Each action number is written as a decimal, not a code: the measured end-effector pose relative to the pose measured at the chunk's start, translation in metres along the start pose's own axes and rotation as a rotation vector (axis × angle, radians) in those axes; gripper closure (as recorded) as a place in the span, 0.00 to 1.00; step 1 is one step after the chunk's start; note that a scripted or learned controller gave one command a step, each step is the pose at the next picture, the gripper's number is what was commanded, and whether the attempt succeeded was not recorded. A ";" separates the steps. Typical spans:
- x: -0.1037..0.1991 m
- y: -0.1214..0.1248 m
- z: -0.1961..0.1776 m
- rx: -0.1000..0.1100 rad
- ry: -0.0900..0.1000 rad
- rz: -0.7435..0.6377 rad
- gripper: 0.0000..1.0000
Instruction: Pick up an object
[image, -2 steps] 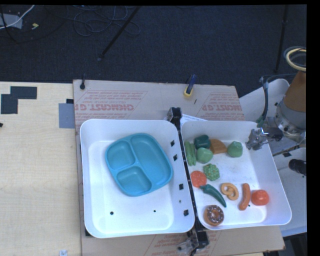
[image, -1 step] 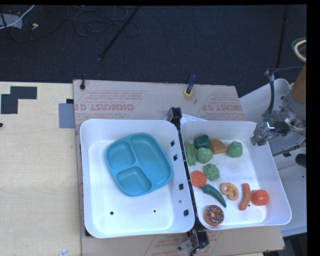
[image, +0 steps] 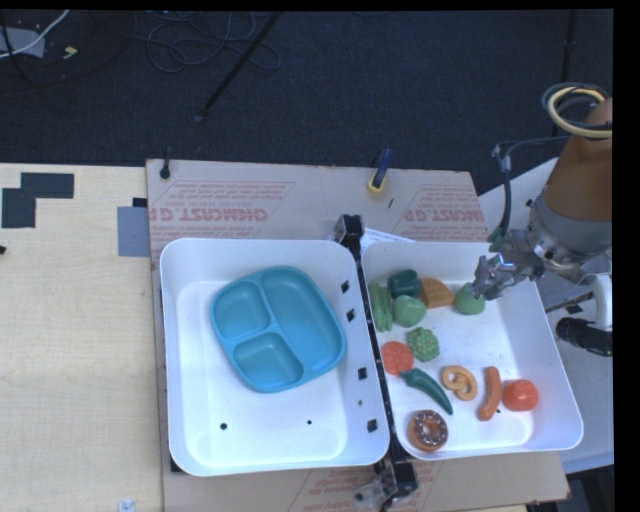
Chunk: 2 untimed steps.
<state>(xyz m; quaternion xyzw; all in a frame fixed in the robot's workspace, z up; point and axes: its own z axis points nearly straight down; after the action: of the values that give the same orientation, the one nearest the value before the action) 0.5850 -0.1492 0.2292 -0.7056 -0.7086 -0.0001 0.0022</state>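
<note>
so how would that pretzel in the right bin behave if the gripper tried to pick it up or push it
The pretzel looks like a moulded toy, so probably stiff and light. It lies flat on the right bin floor, so it should slide rather than roll when pushed. Its low profile and open loops may give the fingers little to pinch; a grasp could slip off.

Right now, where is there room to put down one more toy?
The left bin has bare floor in front of the blue divided plate. The right bin is crowded with play food from the broccoli to the donut; its far right corner is bare.
</note>
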 end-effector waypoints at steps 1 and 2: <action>0.050 -0.019 -0.009 0.001 0.000 0.000 1.00; 0.104 -0.041 0.003 0.004 0.000 0.000 1.00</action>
<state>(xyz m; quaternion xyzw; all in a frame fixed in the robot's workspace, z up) 0.5433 -0.0450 0.2263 -0.7055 -0.7087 0.0013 0.0034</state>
